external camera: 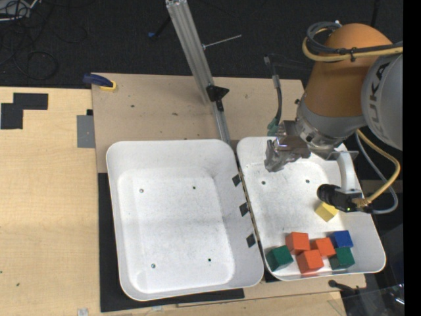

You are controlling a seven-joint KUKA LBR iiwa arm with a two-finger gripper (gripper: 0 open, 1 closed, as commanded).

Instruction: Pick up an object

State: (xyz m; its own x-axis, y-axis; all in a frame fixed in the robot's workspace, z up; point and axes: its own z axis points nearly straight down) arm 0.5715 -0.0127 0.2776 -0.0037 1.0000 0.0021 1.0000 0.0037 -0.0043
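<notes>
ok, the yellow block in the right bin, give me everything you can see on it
The yellow block is a small cube-like piece, plain yellow and matte, turned at an angle to the right bin's walls. It lies on the bin floor toward the right side, apart from the cluster of blocks nearer the camera, with a black fitting just behind it.

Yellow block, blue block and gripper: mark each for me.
Yellow block [325,210], camera view, on its top face.
Blue block [341,238], camera view, on its top face.
Gripper [275,162], camera view, at its lower tip.
</notes>
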